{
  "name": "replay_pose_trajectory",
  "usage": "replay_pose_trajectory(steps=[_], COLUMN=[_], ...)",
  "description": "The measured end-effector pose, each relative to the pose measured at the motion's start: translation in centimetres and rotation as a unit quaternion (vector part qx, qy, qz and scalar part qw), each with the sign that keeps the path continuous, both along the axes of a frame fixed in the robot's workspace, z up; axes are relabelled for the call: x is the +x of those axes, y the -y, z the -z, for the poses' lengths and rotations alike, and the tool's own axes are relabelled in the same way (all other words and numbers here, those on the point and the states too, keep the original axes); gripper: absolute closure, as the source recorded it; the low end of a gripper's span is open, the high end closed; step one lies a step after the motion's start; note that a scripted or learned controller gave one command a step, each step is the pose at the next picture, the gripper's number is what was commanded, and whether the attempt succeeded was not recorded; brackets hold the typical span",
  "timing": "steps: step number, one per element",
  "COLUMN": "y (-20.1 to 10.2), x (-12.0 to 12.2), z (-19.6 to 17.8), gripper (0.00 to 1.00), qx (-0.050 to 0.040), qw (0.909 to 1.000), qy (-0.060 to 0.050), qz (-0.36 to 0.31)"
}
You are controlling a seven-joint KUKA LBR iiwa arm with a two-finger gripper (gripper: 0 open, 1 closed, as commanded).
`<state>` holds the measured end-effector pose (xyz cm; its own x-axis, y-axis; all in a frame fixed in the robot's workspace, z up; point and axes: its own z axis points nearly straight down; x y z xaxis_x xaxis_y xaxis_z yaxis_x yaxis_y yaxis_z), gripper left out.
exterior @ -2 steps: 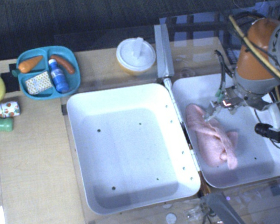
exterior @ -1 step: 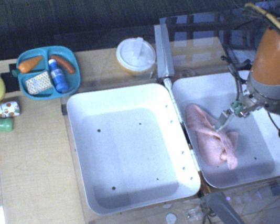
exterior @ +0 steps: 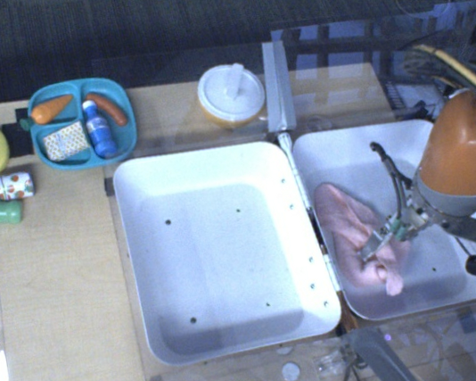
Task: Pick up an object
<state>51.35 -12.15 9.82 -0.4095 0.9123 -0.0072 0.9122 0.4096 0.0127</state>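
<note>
Presently, the gripper [exterior: 380, 242] is shown low in the right bin [exterior: 411, 142], directly over the lower half of the pink soft object [exterior: 347, 221]; whether its fingers are apart or together cannot be told at this resolution, nor whether anything is held. The pink object is laid along the bin's left wall, its long axis running from upper left to lower right, and is extended from the gripper chiefly up and to the left. The left bin [exterior: 221, 251] is set alongside.

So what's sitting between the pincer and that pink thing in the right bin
Nothing. In the camera view the pincer sits right at the pink object, overlapping its right edge, with no bare bin floor between them.
</note>
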Motion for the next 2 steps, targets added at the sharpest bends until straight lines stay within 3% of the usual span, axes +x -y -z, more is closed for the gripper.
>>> replay_pose_trajectory(steps=[1, 2], y=[-1.9, -2.2], x=[-1.9, -1.7], z=[0.5, -0.6], gripper=[0.0, 1.0], qx=[-0.0019, -0.0002], qw=[0.9999, 0.9999], qy=[0.005, 0.007], qz=[-0.009, -0.011])
